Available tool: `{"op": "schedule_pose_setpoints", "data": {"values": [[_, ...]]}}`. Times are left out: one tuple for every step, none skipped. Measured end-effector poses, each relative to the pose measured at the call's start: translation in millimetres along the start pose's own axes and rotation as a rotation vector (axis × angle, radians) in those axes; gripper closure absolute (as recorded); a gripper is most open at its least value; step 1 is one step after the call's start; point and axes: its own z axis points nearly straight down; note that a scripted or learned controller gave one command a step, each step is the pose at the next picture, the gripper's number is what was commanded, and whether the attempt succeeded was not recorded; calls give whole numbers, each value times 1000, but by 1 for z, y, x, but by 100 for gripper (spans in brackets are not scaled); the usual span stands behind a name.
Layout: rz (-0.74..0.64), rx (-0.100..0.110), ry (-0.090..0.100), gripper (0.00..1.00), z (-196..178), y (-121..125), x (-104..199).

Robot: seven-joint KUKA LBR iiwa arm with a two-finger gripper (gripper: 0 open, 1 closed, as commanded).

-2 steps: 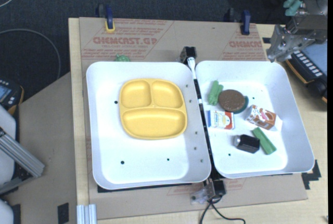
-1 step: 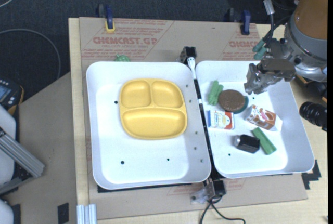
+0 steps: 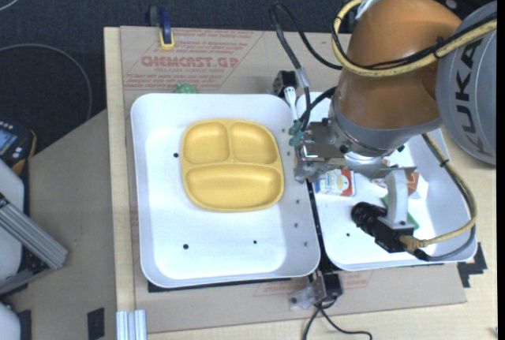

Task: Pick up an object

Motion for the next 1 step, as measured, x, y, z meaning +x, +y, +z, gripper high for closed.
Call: {"op": "schedule_pose_setpoints", "data": {"values": [[10, -28, 1, 100, -106, 1, -36]]}}
